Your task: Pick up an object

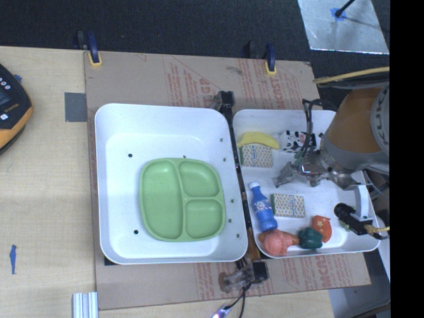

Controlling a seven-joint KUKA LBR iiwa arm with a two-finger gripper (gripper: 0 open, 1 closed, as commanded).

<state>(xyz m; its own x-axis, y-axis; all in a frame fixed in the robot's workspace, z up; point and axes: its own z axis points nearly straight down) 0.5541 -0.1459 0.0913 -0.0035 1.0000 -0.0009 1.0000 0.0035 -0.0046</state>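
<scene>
Here the grey arm with its orange band (354, 121) reaches in from the right over the right white bin (331, 116), and its metal pincer (299, 169) hangs low in the middle of that bin, above bare floor. Whether it is released or clenched I cannot tell; the view from above blurs the tips together, and nothing is visibly held.

The candidates all lie in this right bin. A yellow banana-shaped toy (259, 139) sits at the far left corner, with a small pale printed box (256, 155) just near of it. A blue bottle with a white cap (261, 207) lies along the left wall, and a flat speckled packet (289, 205) rests just beside it, nearest to the pincer. Along the near wall lie a pink rounded toy (276, 242), a dark green lump (310, 238) touching it, and an orange-red piece (321, 226).

The left white bin (106, 177) holds a pale green divided plastic plate (181, 199).

I judge the packet awkward: flat, low, little edge to pinch. The bottle looks light and stiff but smooth, likely to roll; it would best be taken across its body at mid-length. The pink toy looks soft and forgiving, graspable across its narrower end.
</scene>
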